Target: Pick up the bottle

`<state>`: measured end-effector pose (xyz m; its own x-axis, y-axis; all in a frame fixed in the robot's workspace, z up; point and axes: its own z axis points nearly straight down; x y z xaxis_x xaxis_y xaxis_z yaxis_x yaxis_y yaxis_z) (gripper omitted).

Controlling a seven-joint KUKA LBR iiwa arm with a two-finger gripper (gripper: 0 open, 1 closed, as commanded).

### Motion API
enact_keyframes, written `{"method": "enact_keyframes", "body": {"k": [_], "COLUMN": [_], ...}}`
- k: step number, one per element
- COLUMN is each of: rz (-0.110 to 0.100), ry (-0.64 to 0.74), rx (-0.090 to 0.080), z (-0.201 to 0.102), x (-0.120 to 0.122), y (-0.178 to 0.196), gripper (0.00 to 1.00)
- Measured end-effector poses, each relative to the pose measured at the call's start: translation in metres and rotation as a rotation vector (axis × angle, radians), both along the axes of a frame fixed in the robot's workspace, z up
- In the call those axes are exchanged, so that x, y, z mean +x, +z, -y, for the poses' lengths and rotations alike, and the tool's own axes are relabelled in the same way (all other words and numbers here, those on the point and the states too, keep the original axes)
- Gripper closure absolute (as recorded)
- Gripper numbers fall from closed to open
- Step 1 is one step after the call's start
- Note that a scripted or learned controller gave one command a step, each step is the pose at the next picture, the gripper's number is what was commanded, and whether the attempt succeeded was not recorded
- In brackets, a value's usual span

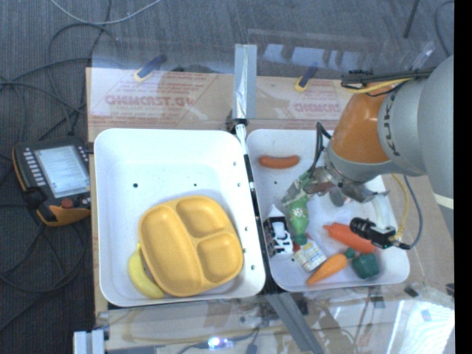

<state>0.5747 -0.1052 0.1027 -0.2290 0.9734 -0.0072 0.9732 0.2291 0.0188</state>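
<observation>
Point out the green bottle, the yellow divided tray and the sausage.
green bottle [298,218]: camera view, on its labelled body, right bin.
yellow divided tray [191,243]: camera view, on its centre ridge, left bin.
sausage [279,161]: camera view, on its middle, top of right bin.

Faint red lettering runs across the brown sheet behind the left bin; it seems to read "CHEMCAST GV", mirrored or washed out, so the reading is unsure. The same red print repeats on the sheet behind the right bin, too pale to spell out. The green bottle has a white label whose print is too small to read. A small black-and-white box and a card carry markings, also illegible. The pendant screen shows a blurred display
</observation>
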Motion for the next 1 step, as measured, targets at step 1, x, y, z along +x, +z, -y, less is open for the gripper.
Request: {"method": "enact_keyframes", "body": {"k": [1], "rz": [-0.021], "ry": [-0.023], "rx": [0.003], "z": [-0.0613], "x": [-0.0028], "y": [0.0805], "gripper": [1.0]}}
